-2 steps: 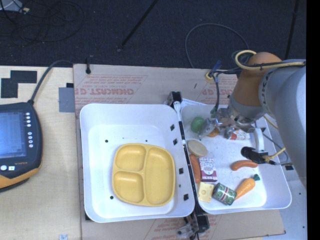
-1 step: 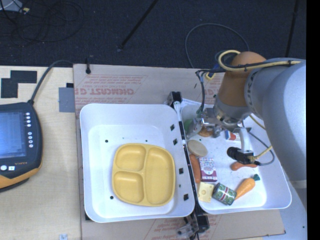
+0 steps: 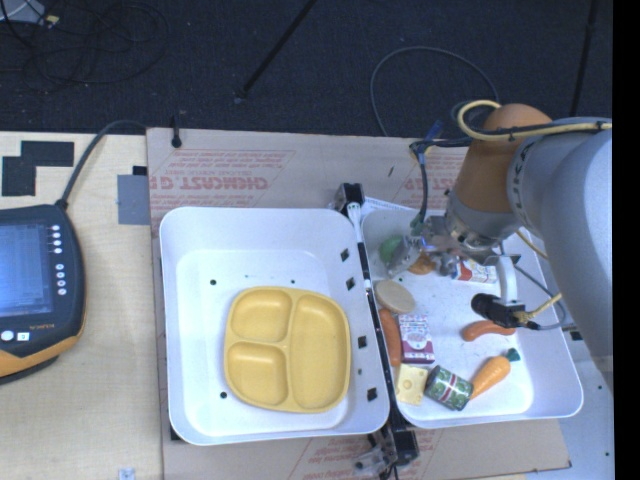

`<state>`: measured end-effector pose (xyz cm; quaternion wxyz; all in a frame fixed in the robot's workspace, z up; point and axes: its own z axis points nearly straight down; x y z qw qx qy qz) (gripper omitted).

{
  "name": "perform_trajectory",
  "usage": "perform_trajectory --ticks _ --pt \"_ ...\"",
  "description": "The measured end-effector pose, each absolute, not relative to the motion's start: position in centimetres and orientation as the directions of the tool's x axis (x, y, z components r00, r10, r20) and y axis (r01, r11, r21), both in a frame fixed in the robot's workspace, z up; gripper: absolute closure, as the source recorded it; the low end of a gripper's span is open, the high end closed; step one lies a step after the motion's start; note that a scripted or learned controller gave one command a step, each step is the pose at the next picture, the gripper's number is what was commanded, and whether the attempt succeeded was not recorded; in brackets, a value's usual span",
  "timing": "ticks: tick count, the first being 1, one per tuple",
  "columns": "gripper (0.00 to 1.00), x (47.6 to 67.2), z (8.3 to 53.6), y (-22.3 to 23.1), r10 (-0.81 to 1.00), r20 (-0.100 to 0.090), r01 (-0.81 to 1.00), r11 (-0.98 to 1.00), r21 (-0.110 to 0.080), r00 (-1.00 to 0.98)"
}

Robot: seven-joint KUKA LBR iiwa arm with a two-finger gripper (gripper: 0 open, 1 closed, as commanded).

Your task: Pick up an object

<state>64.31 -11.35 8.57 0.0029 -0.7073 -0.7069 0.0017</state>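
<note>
Claw [image 3: 440, 253] low at right bin's [image 3: 560, 388] far edge, grip state unclear, carrot [image 3: 490, 375], can [image 3: 447, 388], carton [image 3: 415, 336] lying nearer camera, labels unreadable

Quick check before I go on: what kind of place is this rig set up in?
Most likely a robotics lab bench. A teach pendant lies at the left, loose cables run over the dark floor, and the two white bins hold a yellow divided tray and toy food such as a carrot.
</note>
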Motion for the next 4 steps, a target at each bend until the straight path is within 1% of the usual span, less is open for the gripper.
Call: perform_trajectory --ticks 1,2,3,4 --pt "0.00 64.3 8.6 -8.6 1.000 0.000 1.000 0.002 -0.006 -0.002" --pt "0.00 64.3 8.6 -12.6 1.000 0.000 1.000 -0.001 -0.006 0.001" --pt "0.00 64.3 8.6 -10.2 1.000 0.001 1.000 0.002 -0.006 -0.002" --pt "0.00 64.3 8.6 -11.2 1.000 0.002 1.000 0.000 -0.006 0.000"
